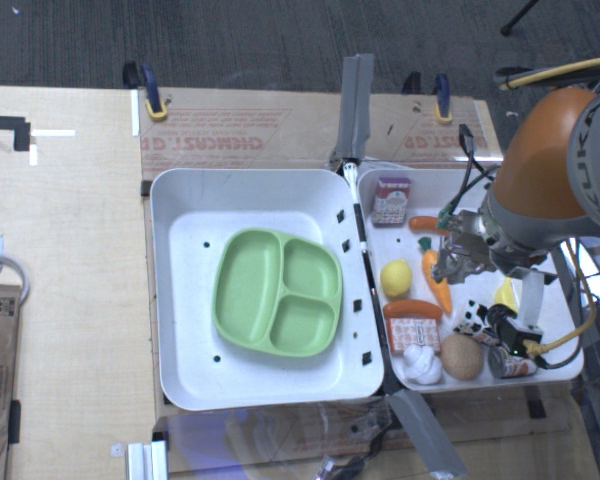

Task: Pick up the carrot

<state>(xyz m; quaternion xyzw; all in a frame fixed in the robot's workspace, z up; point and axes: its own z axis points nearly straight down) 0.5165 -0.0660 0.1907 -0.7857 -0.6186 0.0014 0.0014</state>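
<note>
The carrot is a small orange cone lying in the right bin, just right of a yellow lemon. My gripper hangs directly over the carrot's upper end, reaching in from the right under the grey arm and its orange band. The gripper body covers part of the carrot.
The right bin also holds a red-labelled packet, an orange sausage-like piece, a white garlic bulb, a brown egg-shaped item and a yellow wedge. A green divided plate sits in the left bin.
</note>
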